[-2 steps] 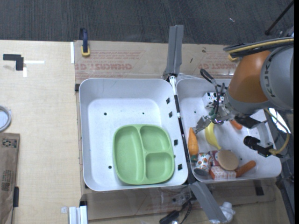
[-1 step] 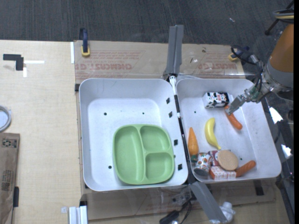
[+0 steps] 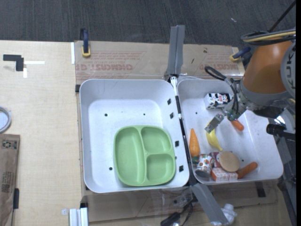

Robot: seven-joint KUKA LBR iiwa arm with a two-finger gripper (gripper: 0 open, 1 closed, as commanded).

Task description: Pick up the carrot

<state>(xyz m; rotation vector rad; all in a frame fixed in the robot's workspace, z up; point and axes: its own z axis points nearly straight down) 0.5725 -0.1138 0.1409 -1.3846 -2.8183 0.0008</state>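
Gripper [image 3: 221, 120] low in the right bin [image 3: 263, 173], finger state unclear, carrot [image 3: 194, 142] against the left wall, banana [image 3: 214, 139] beside it

- You see dark grey carpet floor [image 3: 141, 8] along the top.
- Your pale wooden worktop [image 3: 37, 102] fills the left side.
- A brown cardboard sheet [image 3: 136, 60] lies on it, held by a yellow clamp [image 3: 85, 44].

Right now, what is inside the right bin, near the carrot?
The right bin holds the carrot by its left wall, a banana, small packages and a wooden disc. The arm covers the bin's far right corner.
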